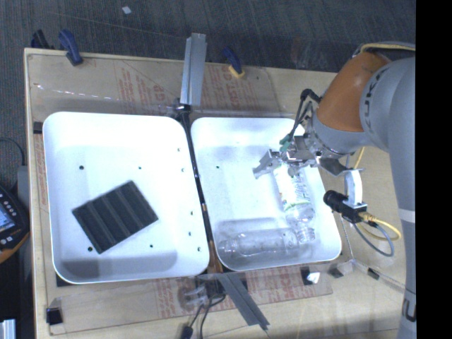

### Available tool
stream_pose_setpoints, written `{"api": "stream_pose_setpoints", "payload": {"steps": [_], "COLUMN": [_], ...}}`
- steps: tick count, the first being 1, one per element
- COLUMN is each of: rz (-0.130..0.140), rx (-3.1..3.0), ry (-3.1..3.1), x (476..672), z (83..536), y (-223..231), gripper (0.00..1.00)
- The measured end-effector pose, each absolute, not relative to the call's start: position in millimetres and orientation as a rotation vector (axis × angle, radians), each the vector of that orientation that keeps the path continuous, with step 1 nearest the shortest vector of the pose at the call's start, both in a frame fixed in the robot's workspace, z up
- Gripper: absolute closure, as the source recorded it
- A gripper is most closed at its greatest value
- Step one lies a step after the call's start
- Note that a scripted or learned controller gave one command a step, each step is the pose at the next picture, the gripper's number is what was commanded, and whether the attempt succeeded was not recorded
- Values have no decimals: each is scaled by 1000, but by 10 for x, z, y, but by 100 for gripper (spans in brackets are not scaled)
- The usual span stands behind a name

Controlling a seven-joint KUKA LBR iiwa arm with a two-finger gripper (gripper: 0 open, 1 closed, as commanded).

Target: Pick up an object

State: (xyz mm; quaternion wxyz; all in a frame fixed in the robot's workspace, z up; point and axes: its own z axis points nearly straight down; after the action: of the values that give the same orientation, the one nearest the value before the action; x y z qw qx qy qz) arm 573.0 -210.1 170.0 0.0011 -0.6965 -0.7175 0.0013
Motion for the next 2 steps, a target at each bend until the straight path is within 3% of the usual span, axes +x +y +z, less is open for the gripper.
{"api": "stream_pose_setpoints", "payload": {"steps": [2], "rz": [3], "rx": [-2218], "ry": [-2221], "x": [5155], "z": [1810], "y": [-2083], "gripper": [0]}}
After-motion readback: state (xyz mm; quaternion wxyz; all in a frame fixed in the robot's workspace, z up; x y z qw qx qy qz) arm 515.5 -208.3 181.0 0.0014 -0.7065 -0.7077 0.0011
